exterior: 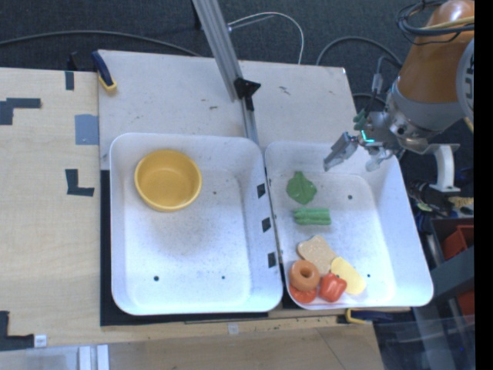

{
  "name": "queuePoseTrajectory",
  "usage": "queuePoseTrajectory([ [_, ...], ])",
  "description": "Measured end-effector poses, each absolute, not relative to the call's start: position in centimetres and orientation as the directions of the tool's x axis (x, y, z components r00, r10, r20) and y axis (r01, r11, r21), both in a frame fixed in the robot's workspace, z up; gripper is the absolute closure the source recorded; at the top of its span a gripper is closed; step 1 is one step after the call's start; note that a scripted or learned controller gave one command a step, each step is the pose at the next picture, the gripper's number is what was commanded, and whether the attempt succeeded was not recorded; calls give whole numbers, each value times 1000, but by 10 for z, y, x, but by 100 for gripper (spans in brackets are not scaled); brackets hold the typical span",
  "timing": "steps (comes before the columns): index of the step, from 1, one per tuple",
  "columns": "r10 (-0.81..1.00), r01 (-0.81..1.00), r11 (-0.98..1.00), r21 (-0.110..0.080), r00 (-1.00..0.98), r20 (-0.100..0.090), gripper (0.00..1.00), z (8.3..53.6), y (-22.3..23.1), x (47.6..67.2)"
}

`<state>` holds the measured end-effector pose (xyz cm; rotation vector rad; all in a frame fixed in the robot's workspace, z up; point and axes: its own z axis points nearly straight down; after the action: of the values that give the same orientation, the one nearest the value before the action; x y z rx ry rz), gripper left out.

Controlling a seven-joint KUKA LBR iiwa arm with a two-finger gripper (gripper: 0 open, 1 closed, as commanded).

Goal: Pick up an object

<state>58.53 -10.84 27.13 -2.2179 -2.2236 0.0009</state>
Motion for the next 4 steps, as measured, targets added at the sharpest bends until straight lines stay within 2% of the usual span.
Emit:
queuePoseTrajectory([
  [2,1000,1000,1,-6,-1,0,0,175,-113,571],
  [3,1000,1000,1,-8,-1,0,0,115,-116,578],
  [4,1000,1000,2,-3,-2,1,100,129,-115,579],
])
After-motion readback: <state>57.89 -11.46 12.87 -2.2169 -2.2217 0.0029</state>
